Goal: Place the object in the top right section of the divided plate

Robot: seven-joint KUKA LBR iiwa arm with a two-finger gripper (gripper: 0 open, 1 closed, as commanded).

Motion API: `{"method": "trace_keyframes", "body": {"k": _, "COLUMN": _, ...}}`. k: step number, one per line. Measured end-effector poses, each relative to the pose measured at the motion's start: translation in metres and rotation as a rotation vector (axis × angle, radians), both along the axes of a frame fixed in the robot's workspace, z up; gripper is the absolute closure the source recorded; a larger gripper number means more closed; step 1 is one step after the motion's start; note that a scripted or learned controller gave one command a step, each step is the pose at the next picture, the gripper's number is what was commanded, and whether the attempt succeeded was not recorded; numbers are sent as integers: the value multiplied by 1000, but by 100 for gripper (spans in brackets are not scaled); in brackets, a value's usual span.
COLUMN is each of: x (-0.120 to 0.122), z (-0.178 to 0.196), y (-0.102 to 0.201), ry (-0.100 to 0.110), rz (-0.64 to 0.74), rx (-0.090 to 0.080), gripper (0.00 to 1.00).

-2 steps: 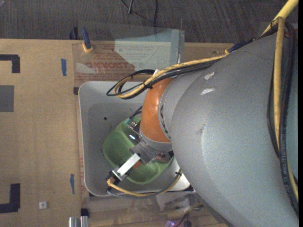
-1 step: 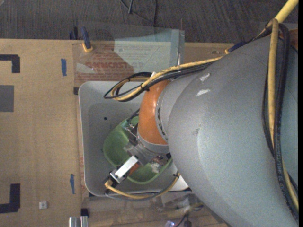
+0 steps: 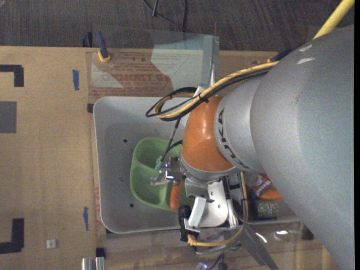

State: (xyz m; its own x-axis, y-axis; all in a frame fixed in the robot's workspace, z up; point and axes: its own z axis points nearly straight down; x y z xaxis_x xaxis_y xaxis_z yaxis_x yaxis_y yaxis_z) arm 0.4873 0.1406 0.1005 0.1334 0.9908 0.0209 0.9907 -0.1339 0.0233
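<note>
A light green divided plate [image 3: 147, 173] lies in the left white bin [image 3: 109, 151]; its right part is hidden under my arm. A small orange object [image 3: 175, 196] shows at the plate's lower right edge, just below the wrist; I cannot tell whether it rests on the plate or is held. My gripper [image 3: 163, 174] hangs over the plate's right side, pointing down, and the orange band [image 3: 205, 139] and the wrist body cover most of it.
The grey arm [image 3: 292, 134] covers the right bin and most of the frame's right half. Beside it, red, orange and green items [image 3: 265, 198] peek out. Yellow and black cables [image 3: 169, 107] loop over the left bin's top. A cardboard sheet [image 3: 140, 75] lies behind the bins.
</note>
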Motion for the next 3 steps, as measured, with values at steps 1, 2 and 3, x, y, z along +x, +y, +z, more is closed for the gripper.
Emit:
{"method": "trace_keyframes", "body": {"k": 1, "x": -8, "z": 83, "y": -61, "ry": 29, "rz": -106, "rx": -16, "gripper": 0}}
{"method": "trace_keyframes", "body": {"k": 2, "x": 62, "z": 84, "y": -120, "ry": 27, "rz": -48, "rx": -18, "gripper": 0}}
{"method": "trace_keyframes", "body": {"k": 3, "x": 54, "z": 188, "y": -165, "ry": 26, "rz": 28, "rx": -18, "gripper": 0}}
